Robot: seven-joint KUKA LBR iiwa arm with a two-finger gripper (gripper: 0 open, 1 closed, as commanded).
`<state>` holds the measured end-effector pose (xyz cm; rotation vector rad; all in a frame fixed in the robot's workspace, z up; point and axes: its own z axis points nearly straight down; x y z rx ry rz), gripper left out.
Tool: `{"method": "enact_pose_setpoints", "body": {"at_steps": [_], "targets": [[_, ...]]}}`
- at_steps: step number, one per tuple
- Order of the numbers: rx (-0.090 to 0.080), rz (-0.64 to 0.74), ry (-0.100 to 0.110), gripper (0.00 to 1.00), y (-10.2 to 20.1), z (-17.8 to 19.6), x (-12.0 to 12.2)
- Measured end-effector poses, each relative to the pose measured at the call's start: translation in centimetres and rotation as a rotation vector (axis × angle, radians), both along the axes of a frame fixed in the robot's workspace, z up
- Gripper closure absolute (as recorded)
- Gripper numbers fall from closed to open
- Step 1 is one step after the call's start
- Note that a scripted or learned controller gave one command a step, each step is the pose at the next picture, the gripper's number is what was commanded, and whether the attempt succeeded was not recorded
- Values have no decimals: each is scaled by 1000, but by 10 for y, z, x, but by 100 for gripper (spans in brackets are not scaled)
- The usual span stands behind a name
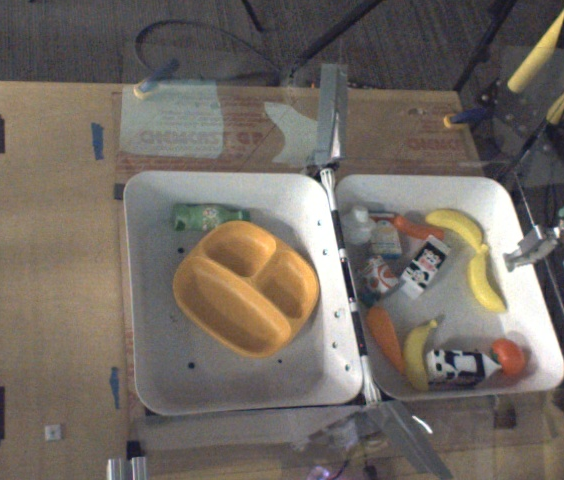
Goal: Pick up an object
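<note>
The pincer [524, 255] hovers at the right bin's [534, 298] right rim; I cannot tell its state. Nearest, a banana [484, 283] lies curved and could easily slip sideways.

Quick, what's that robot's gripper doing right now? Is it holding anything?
Gripper: at the right bin's right edge, nothing seen in it; open or closed cannot be told.
</note>
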<state>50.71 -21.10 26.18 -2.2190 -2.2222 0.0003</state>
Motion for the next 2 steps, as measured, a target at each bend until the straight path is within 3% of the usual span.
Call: {"method": "enact_pose_setpoints", "body": {"at_steps": [1,2], "targets": [[-3,115,-4,0,-11,-44,50],[0,-55,-1,0,43,-45,60]]}}
